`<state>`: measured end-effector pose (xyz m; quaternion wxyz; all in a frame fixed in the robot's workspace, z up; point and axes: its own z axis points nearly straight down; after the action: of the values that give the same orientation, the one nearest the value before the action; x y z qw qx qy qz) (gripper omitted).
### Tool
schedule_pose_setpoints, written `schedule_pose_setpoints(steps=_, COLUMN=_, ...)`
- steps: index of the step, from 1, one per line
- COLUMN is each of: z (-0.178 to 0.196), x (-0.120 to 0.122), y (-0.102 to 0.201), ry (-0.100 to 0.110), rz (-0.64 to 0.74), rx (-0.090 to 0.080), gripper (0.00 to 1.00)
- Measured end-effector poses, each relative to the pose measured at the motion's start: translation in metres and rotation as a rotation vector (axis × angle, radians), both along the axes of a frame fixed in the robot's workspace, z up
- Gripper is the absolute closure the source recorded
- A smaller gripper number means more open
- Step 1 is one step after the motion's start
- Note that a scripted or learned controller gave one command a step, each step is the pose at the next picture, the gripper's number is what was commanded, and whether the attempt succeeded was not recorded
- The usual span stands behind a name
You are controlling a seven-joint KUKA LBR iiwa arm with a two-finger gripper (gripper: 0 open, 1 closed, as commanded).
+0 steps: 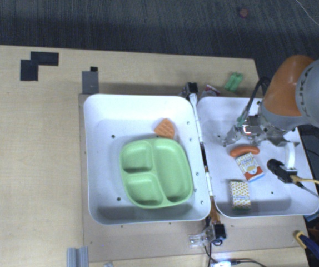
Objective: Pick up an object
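Closest to the camera lies one pale yellow patterned block, flat against the near wall of the right bin, well on the camera side of the fingers. Between that block and the fingers sits one small carton with a red and orange end, lying on its side and tilted. One orange-red sausage rests just on the camera side of the fingers, its length running crosswise to the carton and almost touching the carton's far end. The gripper hangs low over the bin floor just beyond the sausage; its fingers look spread apart, with nothing seen between them.

Two white bins stand side by side on the surface. Across the shared rim from the fingers, on the side away from the arm, the left bin holds one green plate with three compartments. One orange waffle-like piece touches the plate's far edge. Beyond the fingers, outside the right bin's far rim, one small green item lies on the surface.
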<state>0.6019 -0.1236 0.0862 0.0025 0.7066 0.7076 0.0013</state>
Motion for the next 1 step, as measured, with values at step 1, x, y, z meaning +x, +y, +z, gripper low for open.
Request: schedule_pose_setpoints(steps=1, z=0.0122, x=0.0025, y=0.0011, ry=-0.007, rz=0.002, rx=0.0, gripper=1.0)
